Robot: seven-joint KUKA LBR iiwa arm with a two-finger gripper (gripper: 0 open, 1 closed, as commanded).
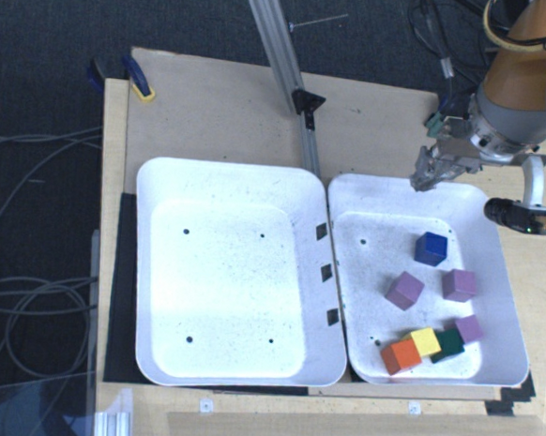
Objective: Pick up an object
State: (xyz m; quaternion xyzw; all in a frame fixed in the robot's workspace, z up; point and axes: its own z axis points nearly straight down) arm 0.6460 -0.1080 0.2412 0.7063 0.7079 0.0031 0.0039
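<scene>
My gripper (429, 173) hangs over the far rim of the right bin (500, 268), raised above the blocks, with nothing seen between its fingers. Below it in that bin lie a blue block (431, 248), a purple block (405, 290), a second purple block (460, 284) and a small purple block (468, 328). Along the near edge an orange block (400, 355), a yellow block (425, 343) and a green block (448, 343) sit touching in a row. The blue block is the closest to the gripper.
The left bin (161, 204) sits beside the right one, joined by small clips at the shared rim. A slanted metal pole (284, 58) rises behind the bins. A black cable plug (513, 214) juts over the right bin's far right corner.
</scene>
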